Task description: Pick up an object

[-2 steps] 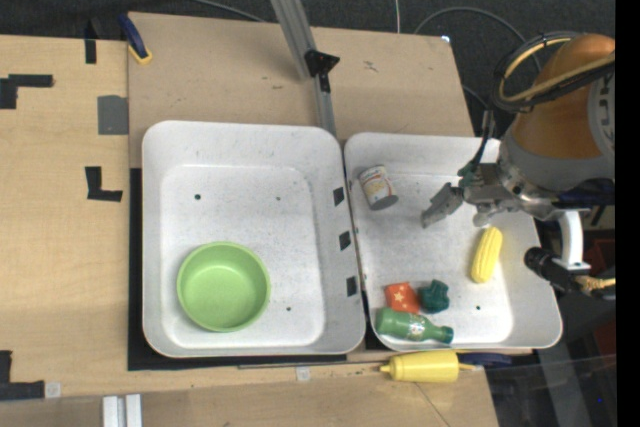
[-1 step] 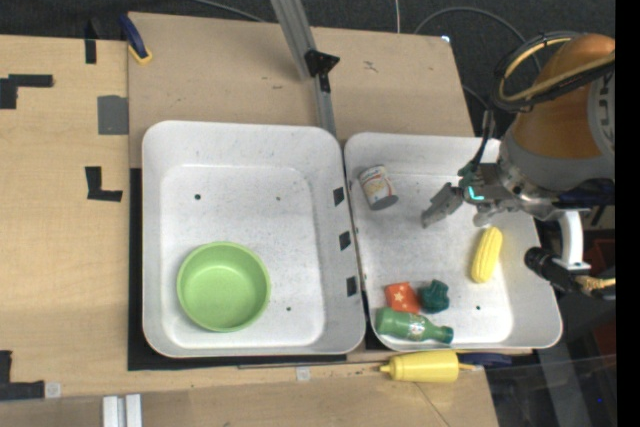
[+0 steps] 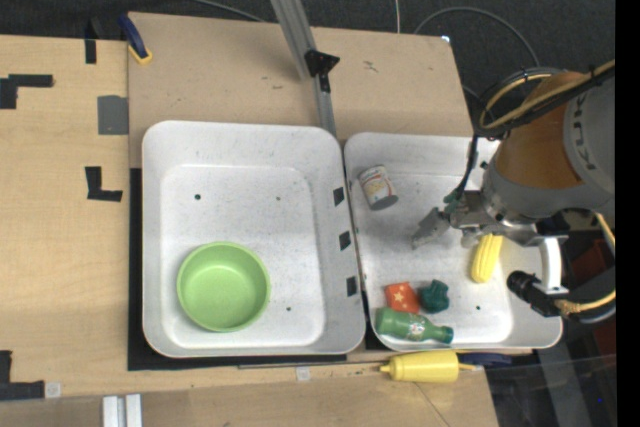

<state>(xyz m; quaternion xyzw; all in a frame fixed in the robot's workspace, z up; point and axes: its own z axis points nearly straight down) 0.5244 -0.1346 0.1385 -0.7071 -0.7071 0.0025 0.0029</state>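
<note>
Left bin (image 3: 160, 215): only a green bowl (image 3: 223, 286), untouched. Right bin (image 3: 420, 150): small can (image 3: 377, 186) near the top, red piece (image 3: 401, 296), dark green piece (image 3: 434, 294) and green bottle (image 3: 412, 324) along the near edge, yellow corn-like object (image 3: 486, 257) just beside my wrist. My pincer (image 3: 432, 226) hangs low over bare bin floor, fingers apparently spread, nothing between them, though the view is murky. Nothing lifted yet; the whole pick remains.
</note>
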